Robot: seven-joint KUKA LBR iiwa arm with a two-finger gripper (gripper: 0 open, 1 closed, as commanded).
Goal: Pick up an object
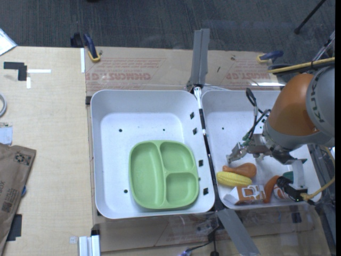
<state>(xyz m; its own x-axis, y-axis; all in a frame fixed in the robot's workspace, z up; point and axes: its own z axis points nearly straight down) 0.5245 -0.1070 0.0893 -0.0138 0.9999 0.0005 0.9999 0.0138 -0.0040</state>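
My gripper (238, 153) hangs low in the right bin (224, 116), just above its floor, with nothing visible between its fingers. Right below it lie an orange drumstick-shaped toy (243, 170) and a yellow corn cob (233, 179). Further toward the front edge sit a small orange-and-white packet (250, 194) and an orange carrot-like piece (270, 185). The grey arm with its orange band (290, 108) covers the right part of this bin.
A green divided plate (163, 174) lies in the left bin (106, 143), toward its front. A grey divider bar (200, 57) rises between the two bins at the back. Cardboard lines the bench around them.
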